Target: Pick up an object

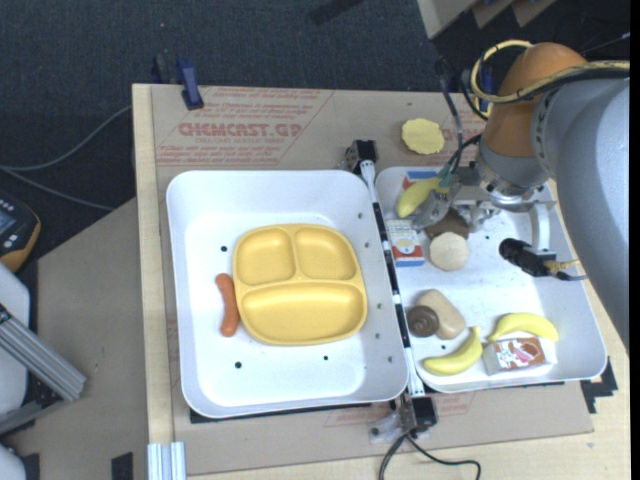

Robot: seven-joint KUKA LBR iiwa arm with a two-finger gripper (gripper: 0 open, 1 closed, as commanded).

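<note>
The pincer (452, 206) hovered at twelve o'clock in the right bin (580, 353), just above a round beige ball (449, 252); whether it was spread, I cannot tell

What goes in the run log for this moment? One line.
phase: reaching | hand: low in right bin, by green banana | grasp: unconfirmed | left bin: yellow tray, sausage

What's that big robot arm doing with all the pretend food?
The robot arm is reaching into the right bin, trying to pick something up. Its claw is down near the back of that bin, close to a yellow-green toy and a round cream ball. I can't tell if it has grabbed anything yet. Two toy bananas, a brown toy and a little carton lie nearer the front. In the left bin, a yellow tray sits with a toy sausage beside it.
</note>
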